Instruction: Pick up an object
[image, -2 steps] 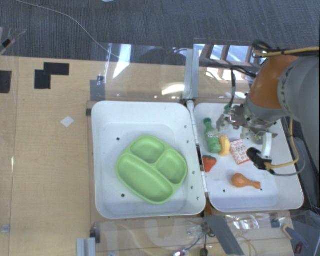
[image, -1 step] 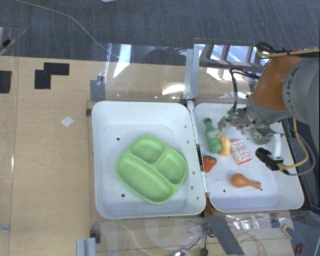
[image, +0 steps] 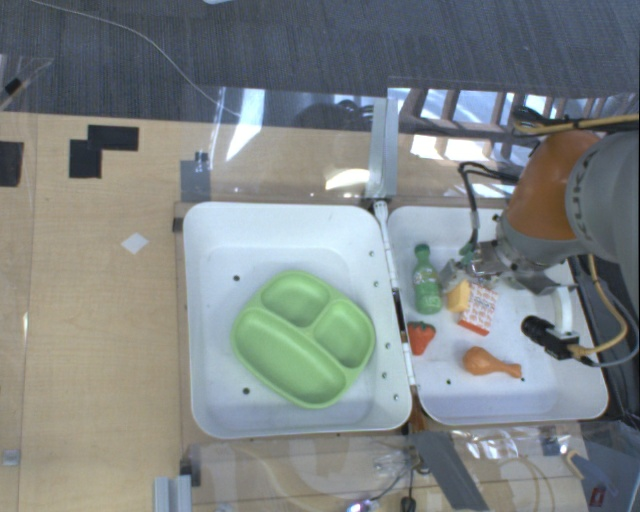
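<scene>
Right bin (image: 560, 405) crowded near left wall; end effector (image: 466, 268) over bottle (image: 427, 282)

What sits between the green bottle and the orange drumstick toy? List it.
In the camera view, between the green bottle and the drumstick lie a yellow piece and a red-and-white packet.

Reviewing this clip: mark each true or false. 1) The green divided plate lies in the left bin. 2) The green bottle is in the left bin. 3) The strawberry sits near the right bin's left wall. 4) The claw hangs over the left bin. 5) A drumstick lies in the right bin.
1) True: the green divided plate lies in the left bin.
2) False: the green bottle is in the right bin.
3) True: the strawberry sits there.
4) False: the claw is over the right bin.
5) True: the drumstick lies there.
</scene>
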